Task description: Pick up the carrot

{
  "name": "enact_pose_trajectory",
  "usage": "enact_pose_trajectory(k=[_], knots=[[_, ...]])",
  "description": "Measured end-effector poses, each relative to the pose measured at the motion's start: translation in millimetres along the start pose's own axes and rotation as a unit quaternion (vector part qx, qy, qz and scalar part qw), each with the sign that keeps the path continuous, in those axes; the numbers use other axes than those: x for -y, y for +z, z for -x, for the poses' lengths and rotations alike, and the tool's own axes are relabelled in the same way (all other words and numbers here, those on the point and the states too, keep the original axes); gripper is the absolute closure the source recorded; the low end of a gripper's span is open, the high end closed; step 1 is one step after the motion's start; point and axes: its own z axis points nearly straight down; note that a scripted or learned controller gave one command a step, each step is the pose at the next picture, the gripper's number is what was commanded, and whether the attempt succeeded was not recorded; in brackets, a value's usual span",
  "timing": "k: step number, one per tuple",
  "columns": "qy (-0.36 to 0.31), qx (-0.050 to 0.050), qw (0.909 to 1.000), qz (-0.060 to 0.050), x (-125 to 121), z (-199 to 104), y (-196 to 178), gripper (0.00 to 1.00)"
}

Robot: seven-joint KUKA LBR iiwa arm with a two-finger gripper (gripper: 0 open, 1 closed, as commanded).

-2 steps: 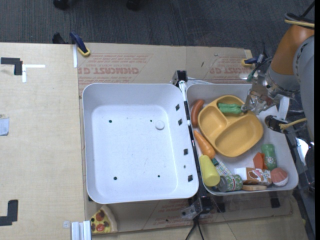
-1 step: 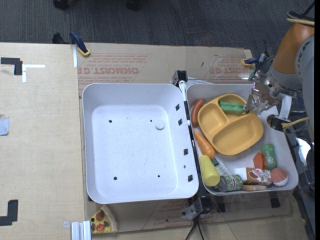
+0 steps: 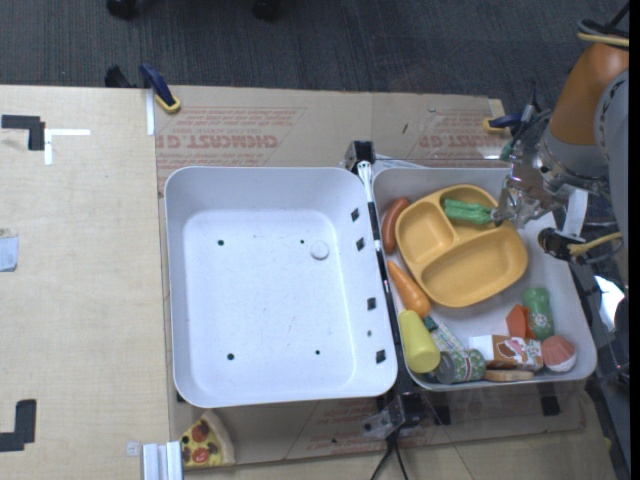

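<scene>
The carrot (image 3: 408, 286) is a slim orange piece lying at a slant in the right bin (image 3: 578, 298). It is wedged between the bin's left wall and the yellow divided plate (image 3: 470, 263). My gripper (image 3: 514, 208) hangs over the plate's upper right corner, just right of a green vegetable (image 3: 468, 210) lying in the plate's small compartment. The gripper is well to the right of the carrot and farther back, with the plate between them.
A reddish sausage (image 3: 393, 223) lies behind the carrot along the same wall. A yellow bottle (image 3: 417, 341), a can (image 3: 460, 366), a green bottle (image 3: 537, 311) and food packets (image 3: 520, 353) crowd the bin's front. The left bin (image 3: 190, 298) holds a small white disc (image 3: 319, 252). A pizza slice toy (image 3: 203, 443) lies on the bench.
</scene>
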Motion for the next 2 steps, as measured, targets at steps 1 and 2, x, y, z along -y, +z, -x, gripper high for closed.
enact_pose_trajectory(k=[1, 2], knots=[[-0.001, 0.002, 1.0000, -0.002, 1.1, 1.4, -7.0, 1.00], [-0.002, 0.003, 1.0000, -0.004, 2.2, 2.3, -13.8, 1.00]])
